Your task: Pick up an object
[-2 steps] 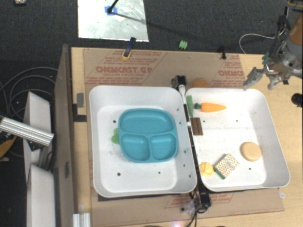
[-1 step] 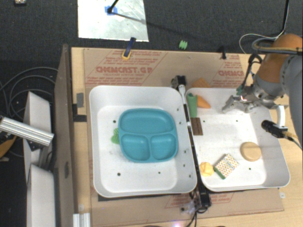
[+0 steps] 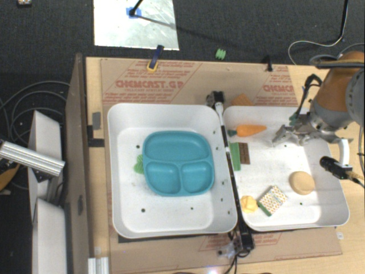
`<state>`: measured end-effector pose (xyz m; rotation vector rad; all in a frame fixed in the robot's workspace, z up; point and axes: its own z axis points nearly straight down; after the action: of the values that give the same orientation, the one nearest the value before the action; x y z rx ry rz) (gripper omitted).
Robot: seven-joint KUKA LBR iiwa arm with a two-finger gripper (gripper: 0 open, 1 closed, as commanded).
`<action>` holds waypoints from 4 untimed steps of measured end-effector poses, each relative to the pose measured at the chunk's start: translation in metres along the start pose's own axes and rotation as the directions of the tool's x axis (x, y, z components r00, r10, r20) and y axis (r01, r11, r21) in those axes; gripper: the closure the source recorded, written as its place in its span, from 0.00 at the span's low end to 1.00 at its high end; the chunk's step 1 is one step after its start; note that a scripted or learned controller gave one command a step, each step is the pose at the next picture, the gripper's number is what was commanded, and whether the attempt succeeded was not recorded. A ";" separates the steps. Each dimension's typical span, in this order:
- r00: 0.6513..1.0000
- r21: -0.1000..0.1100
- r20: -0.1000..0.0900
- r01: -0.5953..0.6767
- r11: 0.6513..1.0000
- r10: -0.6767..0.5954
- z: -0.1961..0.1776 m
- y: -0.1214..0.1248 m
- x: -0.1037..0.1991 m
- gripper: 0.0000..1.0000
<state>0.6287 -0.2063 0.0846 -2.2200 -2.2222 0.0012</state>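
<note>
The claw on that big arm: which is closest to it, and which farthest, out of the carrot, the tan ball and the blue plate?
Measured from the claw, at the right bin's far side:
1. The carrot, just to its left in the same bin.
2. The tan ball, toward the bin's near right corner.
3. The blue plate, across the divider in the left bin.
</note>
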 end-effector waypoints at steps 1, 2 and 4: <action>1.000 -0.002 0.000 -0.004 1.000 0.004 -0.088 -0.108 -0.001 0.00; 1.000 0.000 -0.004 0.009 1.000 -0.009 -0.037 -0.098 0.081 0.00; 1.000 0.006 -0.004 -0.001 1.000 0.001 0.001 -0.090 0.067 0.00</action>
<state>0.5387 -0.1399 0.0835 -2.2160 -2.2162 0.0042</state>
